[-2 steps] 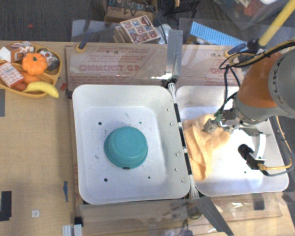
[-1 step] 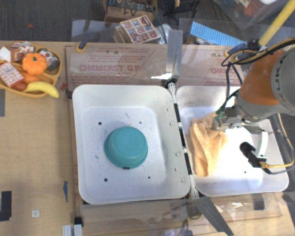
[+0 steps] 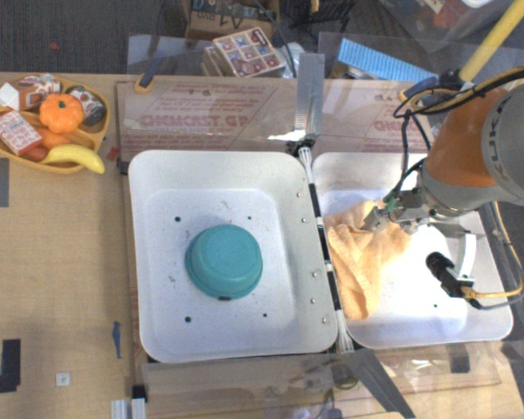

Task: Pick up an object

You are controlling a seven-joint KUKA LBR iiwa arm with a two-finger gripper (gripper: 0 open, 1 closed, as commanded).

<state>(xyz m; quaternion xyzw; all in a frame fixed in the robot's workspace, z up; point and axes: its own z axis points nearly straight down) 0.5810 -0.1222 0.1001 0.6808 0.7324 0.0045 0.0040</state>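
The arm (image 3: pixel 480 147) is reaching in over the right bin (image 3: pixel 489 326), and the gripper (image 3: pixel 391 209) is sitting right at the upper edge of the yellow cloth (image 3: pixel 367 256). Whether it's clamped or loose, I cannot tell from here. The cloth is lying crumpled against the bin's left wall. Over in the left bin (image 3: pixel 157 321), a teal bowl (image 3: pixel 224 261) is sitting upside down, mid-floor.

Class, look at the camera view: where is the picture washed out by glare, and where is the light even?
In the camera view, the right bin floor is blown out white beside the yellow cloth; the left bin is evenly lit, its teal bowl casting little shadow; the end effector looks slightly blurred.
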